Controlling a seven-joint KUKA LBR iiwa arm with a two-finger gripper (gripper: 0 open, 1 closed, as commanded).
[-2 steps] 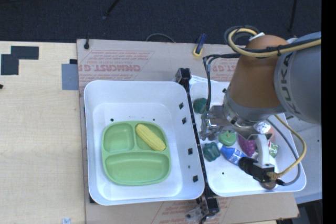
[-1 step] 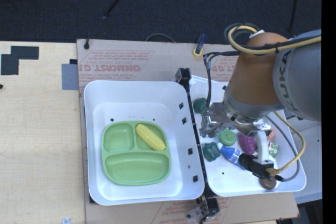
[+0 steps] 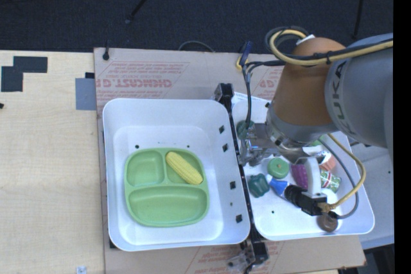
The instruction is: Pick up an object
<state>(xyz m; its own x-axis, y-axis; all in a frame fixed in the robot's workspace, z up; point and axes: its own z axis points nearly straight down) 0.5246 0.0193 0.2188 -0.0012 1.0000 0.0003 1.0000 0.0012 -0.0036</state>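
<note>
My gripper (image 3: 255, 145) hangs low over the left part of the right bin (image 3: 359, 218), under the grey and orange arm. Small toys lie just below and right of it: a green round piece (image 3: 278, 168), a dark teal piece (image 3: 258, 185), a blue piece (image 3: 278, 187), a purple piece (image 3: 300, 173) and a white patterned cup (image 3: 326, 178). The arm hides the far half of this bin. Nothing can be seen held in the gripper.
The left bin (image 3: 122, 119) holds a green divided plate (image 3: 164, 202) with a yellow corn cob (image 3: 185, 167) in its upper right section. A small brown round thing (image 3: 329, 222) lies near the right bin's front edge. A ridge (image 3: 234, 163) separates the two bins.
</note>
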